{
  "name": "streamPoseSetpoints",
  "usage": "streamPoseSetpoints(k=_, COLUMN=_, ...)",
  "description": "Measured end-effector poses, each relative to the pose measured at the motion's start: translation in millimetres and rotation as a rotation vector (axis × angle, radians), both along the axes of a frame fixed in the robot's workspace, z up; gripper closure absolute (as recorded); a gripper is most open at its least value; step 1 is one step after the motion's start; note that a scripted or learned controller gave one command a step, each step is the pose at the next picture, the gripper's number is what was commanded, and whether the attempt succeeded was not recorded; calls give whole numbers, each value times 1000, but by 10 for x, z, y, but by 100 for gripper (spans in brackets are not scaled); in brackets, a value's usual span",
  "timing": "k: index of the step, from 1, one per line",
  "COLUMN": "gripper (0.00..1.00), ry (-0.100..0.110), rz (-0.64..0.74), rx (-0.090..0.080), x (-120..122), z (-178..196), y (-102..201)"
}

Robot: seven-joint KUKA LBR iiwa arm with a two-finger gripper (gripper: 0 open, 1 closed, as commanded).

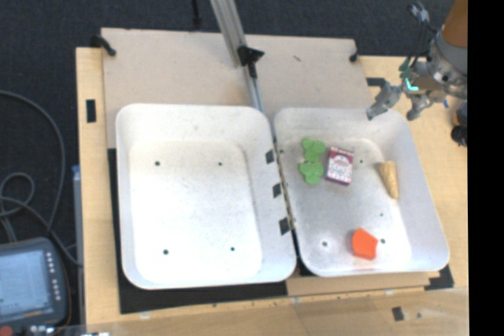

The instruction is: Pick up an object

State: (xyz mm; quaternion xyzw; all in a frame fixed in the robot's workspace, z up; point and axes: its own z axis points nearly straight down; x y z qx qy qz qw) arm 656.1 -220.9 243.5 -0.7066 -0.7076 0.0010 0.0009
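Note:
The right bin [409, 139] holds a green leafy toy [313, 161], a small maroon box [339, 166], a tan cone-shaped piece [388, 178] and an orange block [364, 243]. My gripper [400, 103] hangs above the bin's far right corner, well away from all of these. Its two fingers stand spread apart, with nothing between them. The orange-banded wrist [454, 20] rises to the upper right.
The left bin [130, 130] lies beside the right one. A slanted metal pole [223, 4] stands at the back, its foot near the bins' shared far corner. A teach pendant [27, 283] and cables lie off the bench at the left.

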Motion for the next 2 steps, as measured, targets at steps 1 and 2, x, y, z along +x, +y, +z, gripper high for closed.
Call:
streamPoseSetpoints(k=1, gripper=0, ry=-4, rz=3, rx=-3, x=7, z=33, y=-3)
streamPoseSetpoints(k=2, gripper=0, ry=1, rz=5, rx=-1, x=29, z=-594, y=-3)
